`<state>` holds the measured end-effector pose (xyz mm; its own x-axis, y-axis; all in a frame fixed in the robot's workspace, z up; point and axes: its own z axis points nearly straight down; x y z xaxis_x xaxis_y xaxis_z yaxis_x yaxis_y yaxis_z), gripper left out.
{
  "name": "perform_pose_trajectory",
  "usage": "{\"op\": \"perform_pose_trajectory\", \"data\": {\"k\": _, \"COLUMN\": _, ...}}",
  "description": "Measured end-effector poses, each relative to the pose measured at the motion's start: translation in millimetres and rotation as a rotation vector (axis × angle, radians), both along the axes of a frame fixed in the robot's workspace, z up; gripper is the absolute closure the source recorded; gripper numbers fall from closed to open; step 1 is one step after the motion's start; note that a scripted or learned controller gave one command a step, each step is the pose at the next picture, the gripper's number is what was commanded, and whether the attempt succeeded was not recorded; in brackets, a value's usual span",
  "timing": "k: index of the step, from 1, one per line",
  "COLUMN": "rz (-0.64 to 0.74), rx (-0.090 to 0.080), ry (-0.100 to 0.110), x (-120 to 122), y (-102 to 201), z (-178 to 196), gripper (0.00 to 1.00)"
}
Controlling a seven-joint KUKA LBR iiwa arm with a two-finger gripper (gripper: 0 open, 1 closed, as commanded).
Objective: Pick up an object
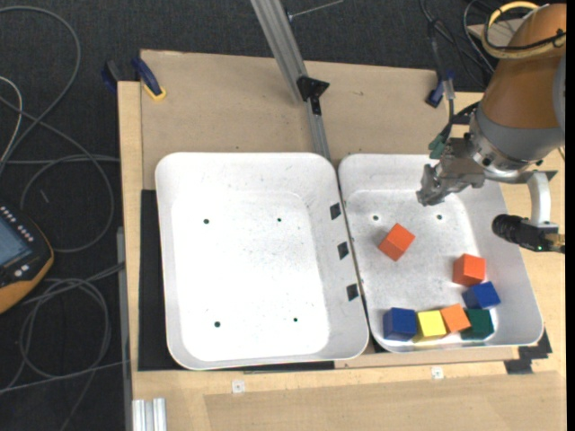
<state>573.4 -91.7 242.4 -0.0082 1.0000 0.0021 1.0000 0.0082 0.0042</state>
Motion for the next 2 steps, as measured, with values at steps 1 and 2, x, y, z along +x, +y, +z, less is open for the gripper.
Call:
{"op": "perform_pose_trajectory", "data": {"k": 1, "rz": -0.001, "rx": 0.001, "ry": 0.006, "x": 4.4, "y": 54.6, "z": -9.8, "gripper": 1.0}}
{"op": "perform_pose_trajectory", "data": {"k": 2, "rz": -0.001, "rx": 0.001, "ry": 0.003, "x": 17.4, "y": 115.8, "z": -14.8, "gripper": 1.0}}
